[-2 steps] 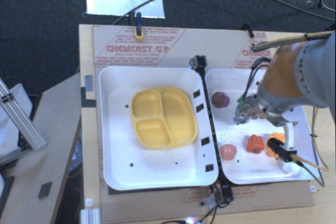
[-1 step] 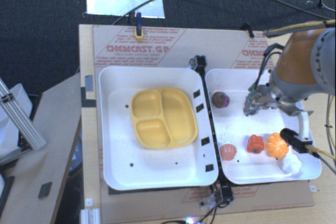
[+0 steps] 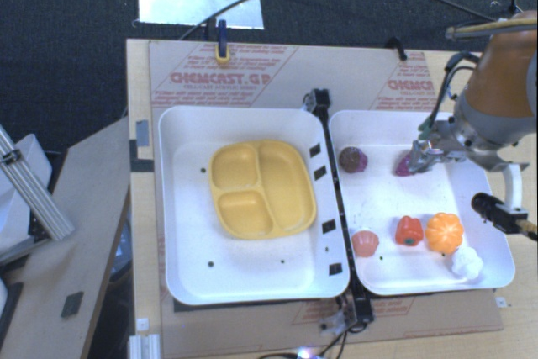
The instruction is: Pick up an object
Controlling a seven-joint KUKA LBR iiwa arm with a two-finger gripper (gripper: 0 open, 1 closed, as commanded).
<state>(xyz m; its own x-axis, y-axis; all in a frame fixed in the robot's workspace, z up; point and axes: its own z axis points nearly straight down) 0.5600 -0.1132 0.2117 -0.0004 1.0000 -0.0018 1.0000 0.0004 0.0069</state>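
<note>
camera view is showing the pincer (image 3: 418, 157) reaching low into the right bin (image 3: 378, 282), its tips sitting against a small purple object (image 3: 405, 167); i cannot tell whether it is gripping; a dark round fruit (image 3: 352, 159) is lying near; an orange pepper (image 3: 408, 230) and pumpkin (image 3: 444, 232) are resting further forward; a yellow tray (image 3: 259, 187) is lying in the left bin (image 3: 181, 181).
</note>
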